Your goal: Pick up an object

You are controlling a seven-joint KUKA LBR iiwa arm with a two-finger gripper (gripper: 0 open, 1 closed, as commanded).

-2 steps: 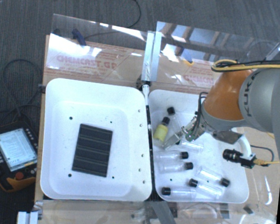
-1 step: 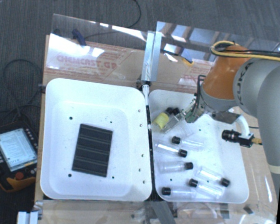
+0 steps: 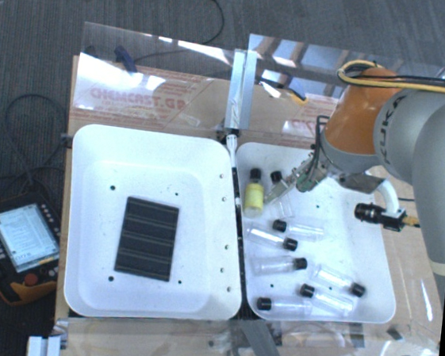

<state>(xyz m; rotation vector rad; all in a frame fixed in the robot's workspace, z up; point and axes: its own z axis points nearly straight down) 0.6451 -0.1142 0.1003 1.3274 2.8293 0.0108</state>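
The yellow vial [image 3: 254,197], capped in black, is lying in the right bin [image 3: 373,258], just beside the hand [image 3: 279,189] on the side toward the divider between the bins. A second small black-capped vial [image 3: 276,177] is lying immediately next to the fingertips on the far side. The hand is reaching down at a slant into the upper part of this bin, its slim metallic fingers [image 3: 284,187] appearing close together near the bin floor; nothing is visibly sitting between them, and how far apart they are standing cannot be told with certainty.

Nearer the viewer than the hand, several clear tubes with black caps are lying scattered across the bin floor: one [image 3: 297,230] just below the hand, one [image 3: 272,238] slightly nearer, another [image 3: 280,263] beyond that, and three more [image 3: 338,281] [image 3: 324,298] [image 3: 283,305] toward the bin's near edge, well apart from the hand.

Behind the hand, the grey arm [image 3: 425,148] with its orange band [image 3: 356,113] is extending in over the bin's far corner.

Across the divider from the hand, the left bin [image 3: 97,159] is holding a dark ribbed rectangular block [image 3: 148,237]. Further out in that direction, a handheld controller [image 3: 14,244] with a lit screen is resting on the floor beside the counter [image 3: 410,314].
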